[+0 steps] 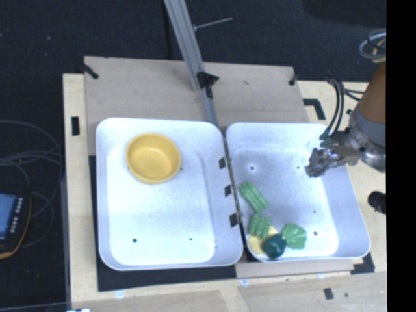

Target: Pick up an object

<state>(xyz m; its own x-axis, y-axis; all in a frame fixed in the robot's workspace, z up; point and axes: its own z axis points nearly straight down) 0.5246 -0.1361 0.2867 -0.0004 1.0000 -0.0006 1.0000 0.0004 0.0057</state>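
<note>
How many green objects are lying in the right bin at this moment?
3, plus one darker teal ball. A ridged green piece lies near the divider, a second green piece just below it, and a third green piece at the front edge. Others may be hidden underneath.

1. A grey metal pole (185, 34) slants over the tabletop (260, 86) from the top edge.
2. A handheld pendant (12, 220) with a blue screen lies far left, beside dark cables (36, 155).
</note>
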